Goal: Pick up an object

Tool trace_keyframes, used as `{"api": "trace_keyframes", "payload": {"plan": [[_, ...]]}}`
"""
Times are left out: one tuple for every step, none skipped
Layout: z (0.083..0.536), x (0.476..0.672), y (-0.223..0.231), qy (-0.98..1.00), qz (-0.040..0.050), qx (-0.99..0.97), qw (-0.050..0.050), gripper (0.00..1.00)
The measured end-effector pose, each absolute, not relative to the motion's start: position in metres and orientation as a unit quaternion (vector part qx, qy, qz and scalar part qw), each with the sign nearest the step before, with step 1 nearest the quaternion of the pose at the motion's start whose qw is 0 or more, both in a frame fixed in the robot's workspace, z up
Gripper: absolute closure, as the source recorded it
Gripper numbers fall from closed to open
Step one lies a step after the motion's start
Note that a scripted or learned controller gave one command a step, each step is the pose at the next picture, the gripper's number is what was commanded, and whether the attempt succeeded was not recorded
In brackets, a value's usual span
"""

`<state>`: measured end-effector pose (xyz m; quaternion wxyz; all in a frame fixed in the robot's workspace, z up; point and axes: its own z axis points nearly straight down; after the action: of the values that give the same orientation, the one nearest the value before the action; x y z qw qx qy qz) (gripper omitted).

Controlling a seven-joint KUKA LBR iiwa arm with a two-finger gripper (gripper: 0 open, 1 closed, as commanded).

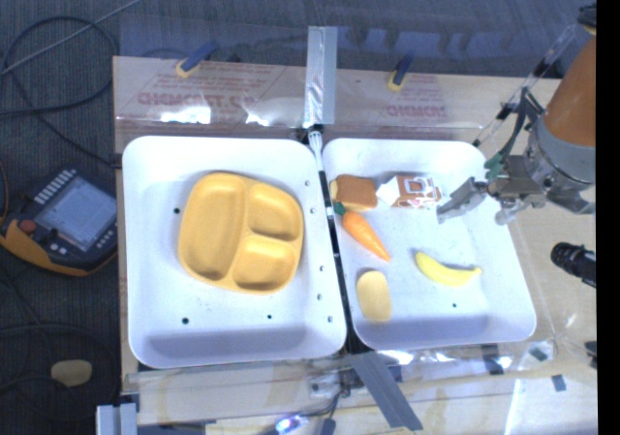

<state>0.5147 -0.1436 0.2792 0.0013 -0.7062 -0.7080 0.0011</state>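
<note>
- Starting nearest the camera, the right bin (504,322) holds a pale yellow oval piece (374,294) by its front wall, with a banana (447,269) a little beyond it and to the right.
- Behind those lie a carrot (367,234), a brown bun (355,193) and a small red-and-white packet (417,191), the last 2 close to the back wall (the bun touches the carrot's leafy end).
- The left bin (145,259) carries 1 yellow divided tray (240,231), well apart from the arm.
- The gripper (484,199) hovers at the right bin's far right side, just beside the packet; its 2 fingers (455,205) look spread, with nothing between them.
- To do this step well, I would pick the banana or the packet, both lying free of neighbours, centre the open fingers over it, turn them across its narrow side, and descend straight before closing.
- The carrot and bun are riskier, being crowded against the dividing wall.
</note>
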Motion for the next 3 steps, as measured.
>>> {"api": "trace_keyframes", "payload": {"plan": [[0.182, 0.519, -0.081, -0.726, 0.0016, -0.688, 0.002, 0.0], [0.091, 0.556, -0.1, -0.797, -0.0012, -0.604, -0.002, 0.0], [0.1, 0.558, -0.1, -0.797, -0.0026, -0.604, -0.001, 1.0]]}}
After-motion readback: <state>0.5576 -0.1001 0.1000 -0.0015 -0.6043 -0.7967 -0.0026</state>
